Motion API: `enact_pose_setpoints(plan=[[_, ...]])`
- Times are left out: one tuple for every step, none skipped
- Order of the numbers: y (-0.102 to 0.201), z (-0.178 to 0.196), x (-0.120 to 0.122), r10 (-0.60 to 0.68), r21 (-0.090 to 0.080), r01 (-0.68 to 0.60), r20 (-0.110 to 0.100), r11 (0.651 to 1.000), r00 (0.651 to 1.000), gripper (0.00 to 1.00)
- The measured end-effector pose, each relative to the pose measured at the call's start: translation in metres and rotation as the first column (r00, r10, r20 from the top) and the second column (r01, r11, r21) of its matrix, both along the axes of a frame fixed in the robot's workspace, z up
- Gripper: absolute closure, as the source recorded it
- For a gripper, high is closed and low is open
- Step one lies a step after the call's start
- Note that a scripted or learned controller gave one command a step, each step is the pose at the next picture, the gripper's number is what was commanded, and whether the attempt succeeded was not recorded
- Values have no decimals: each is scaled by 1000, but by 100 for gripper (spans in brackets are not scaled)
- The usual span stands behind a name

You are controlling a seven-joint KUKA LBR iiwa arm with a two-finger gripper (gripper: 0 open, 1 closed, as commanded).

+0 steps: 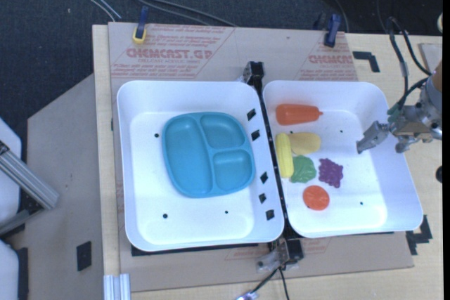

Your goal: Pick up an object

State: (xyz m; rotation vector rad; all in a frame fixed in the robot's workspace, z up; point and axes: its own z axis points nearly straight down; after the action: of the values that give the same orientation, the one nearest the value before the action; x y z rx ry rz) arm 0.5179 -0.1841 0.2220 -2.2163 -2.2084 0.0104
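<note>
Nothing is being carried yet, so the task is being judged as barely begun: an object is not yet grasped, and the reach, the closing and the lift are all left to be done. 2 white bins are being held side by side on the tabletop (176,53). In the left bin (140,221) a blue divided plate (208,153) is lying alone. In the right bin (394,214) 6 toy foods are being kept in a loose cluster toward its left half: an orange carrot (298,114) at the top, a yellow corn cob (284,155) along the divider, a pale yellow piece (306,143) beside it, a green piece (304,169), a purple bunch of grapes (330,172) and an orange-red tomato (316,197) lowest.

The claw (371,139) is being held over the right side of that bin, near its right wall, with bare white floor between it and the cluster. The nearest pieces, the grapes and the pale yellow one, are lying to its left and apart from it. Whether the claw is apart or together cannot be told; it is possibly angled down-left, but the view is too small there.
</note>
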Motion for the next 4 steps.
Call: enact_pose_setpoints(plan=[[0,6,3,4,-3,-4,13,1000,1000,0],[3,-56,6,4,-1,-4,7,1000,1000,0],[6,-120,5,4,0,-4,6,1000,1000,0],[6,-136,6,3,-3,-3,13,1000,1000,0]])
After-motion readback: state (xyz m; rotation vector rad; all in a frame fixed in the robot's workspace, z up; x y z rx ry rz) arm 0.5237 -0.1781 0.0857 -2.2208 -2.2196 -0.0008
